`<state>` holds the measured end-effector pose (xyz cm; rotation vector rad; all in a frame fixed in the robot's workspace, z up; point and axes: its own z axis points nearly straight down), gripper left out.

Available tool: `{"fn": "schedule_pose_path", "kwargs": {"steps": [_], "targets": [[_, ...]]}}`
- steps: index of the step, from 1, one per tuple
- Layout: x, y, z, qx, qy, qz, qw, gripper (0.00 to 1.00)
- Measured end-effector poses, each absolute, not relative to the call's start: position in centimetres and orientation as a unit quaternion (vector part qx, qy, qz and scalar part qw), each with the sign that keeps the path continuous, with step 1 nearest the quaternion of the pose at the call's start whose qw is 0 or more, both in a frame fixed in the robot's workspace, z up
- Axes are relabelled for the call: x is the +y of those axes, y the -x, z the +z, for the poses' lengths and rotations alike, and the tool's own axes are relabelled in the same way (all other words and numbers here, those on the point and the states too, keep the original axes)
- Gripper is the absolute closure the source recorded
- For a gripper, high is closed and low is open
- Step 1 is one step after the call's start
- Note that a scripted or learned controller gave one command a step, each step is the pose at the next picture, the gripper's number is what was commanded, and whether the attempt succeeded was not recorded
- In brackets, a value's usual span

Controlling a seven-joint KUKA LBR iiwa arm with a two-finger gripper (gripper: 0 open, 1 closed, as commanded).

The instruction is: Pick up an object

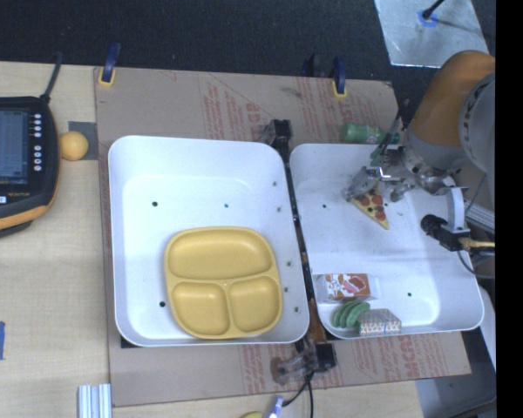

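Observation:
My gripper (372,186) hangs low over the back of the right bin (418,259), reaching in from the right. A toy pizza slice (372,208) lies on the bin floor directly under and just in front of the fingers. I cannot make out the gap between them. Near the front left corner of that bin lie a small red-and-white packet (343,286), a green pea pod (349,313) and a small grey-green block (379,325).
The left bin (139,181) holds a yellow three-part plate (223,281). A green item (363,133) lies on the cardboard behind the right bin. A teach pendant (13,165) and a yellow ball (73,144) sit at the far left.

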<state>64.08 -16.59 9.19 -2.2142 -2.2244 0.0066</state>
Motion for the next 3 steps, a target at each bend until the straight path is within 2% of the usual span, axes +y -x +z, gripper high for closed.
{"fn": "schedule_pose_path", "kwargs": {"steps": [1,2,3], "targets": [[-16.7,-64.2,10.5,-0.709,0.705,0.0017,0.0,1.0],[-20.7,-61.5,9.2,-0.708,0.706,0.002,0.001,1.0],[-20.7,-61.5,9.2,-0.708,0.706,0.0015,0.001,0.0]]}}
